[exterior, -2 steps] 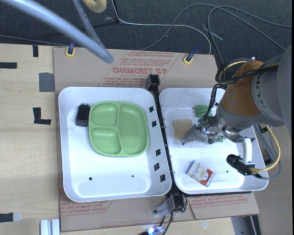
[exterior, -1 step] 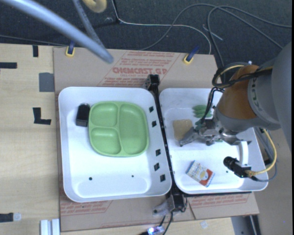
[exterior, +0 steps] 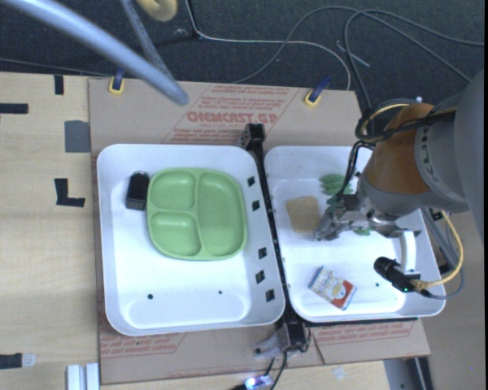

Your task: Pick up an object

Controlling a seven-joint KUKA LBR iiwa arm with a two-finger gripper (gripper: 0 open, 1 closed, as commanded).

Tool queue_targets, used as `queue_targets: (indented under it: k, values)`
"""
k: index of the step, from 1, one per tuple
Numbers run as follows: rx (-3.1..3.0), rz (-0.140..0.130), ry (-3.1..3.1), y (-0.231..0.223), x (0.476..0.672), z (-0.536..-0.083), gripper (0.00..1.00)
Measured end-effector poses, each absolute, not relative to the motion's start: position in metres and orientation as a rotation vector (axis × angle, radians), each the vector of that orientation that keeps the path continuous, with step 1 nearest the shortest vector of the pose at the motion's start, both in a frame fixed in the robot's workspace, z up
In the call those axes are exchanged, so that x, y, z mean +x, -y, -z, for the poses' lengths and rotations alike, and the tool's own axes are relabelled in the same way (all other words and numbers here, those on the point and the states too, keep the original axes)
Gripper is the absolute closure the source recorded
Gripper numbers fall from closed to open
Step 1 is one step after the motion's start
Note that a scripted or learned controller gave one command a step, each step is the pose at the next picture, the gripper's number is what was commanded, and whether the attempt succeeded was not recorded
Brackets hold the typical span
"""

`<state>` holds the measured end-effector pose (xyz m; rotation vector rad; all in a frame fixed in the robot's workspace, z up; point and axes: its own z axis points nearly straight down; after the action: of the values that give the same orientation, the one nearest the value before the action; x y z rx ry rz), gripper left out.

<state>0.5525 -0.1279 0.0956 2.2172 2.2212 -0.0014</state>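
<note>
Small box (exterior: 332, 288) sits below my gripper (exterior: 335, 224), grip state unreadable; low beside the tan sponge (exterior: 303, 213), I risk shoving it.

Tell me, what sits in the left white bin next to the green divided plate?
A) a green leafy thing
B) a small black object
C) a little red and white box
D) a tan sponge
B: a small black object rests against the left edge of the green divided plate in the left bin, while the tan, boxed and green items lie in the right bin.
</note>
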Motion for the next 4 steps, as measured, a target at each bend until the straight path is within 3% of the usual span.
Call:
queue_targets:
  k: [2, 3, 4]
  values:
    - [2.216, -0.005, -2.221, 0.113, 0.559, -0.201, 1.00]
    - [2.220, 0.000, -2.223, 0.113, 0.560, -0.210, 1.00]
    - [2.216, 0.000, -2.230, 0.056, 0.565, -0.203, 1.00]
